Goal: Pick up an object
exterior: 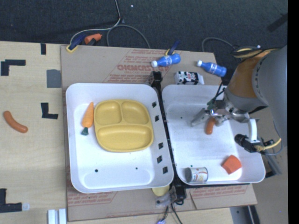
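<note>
Small orange-brown sausage-shaped toy [210, 126] in right white bin [187, 148], at the gripper [209, 117].

Pinched upright between spread metal fingers — top end caught, bottom end near the bin floor. Nearby in same bin — orange block [231, 164], small tin can [198, 174] on its side.

Two white bins [77, 139]: smooth glossy plastic. Yellow divided plate [124, 125] in left bin: matt plastic. Beneath bins, brown cardboard sheet [117, 66], printed, dull. Tin can [197, 174] in right bin: shiny metal, paper label.
</note>
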Tool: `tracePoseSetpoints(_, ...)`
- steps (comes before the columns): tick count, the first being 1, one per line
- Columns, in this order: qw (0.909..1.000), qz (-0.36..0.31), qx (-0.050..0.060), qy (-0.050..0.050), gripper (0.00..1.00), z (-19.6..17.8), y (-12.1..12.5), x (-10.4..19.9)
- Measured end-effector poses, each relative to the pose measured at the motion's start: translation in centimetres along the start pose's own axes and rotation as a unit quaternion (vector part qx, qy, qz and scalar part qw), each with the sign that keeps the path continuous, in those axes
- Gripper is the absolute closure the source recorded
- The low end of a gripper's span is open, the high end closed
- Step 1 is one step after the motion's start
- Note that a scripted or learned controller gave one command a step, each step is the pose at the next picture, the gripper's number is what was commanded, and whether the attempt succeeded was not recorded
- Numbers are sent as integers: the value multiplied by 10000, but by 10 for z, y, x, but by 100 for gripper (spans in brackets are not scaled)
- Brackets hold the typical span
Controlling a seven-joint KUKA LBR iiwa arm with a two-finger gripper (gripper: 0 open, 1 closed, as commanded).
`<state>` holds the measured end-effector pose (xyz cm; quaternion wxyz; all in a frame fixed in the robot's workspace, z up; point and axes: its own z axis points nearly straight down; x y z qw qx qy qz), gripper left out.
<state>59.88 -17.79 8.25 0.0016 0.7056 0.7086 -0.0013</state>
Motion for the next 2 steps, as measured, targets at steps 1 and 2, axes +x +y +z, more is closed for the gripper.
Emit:
tracePoseSetpoints(1, 10000, 11, -31, -15, 100, -15, 1, -3)
tracePoseSetpoints(2, 10000, -11, 92, 27, 100, -1, 66, 60)
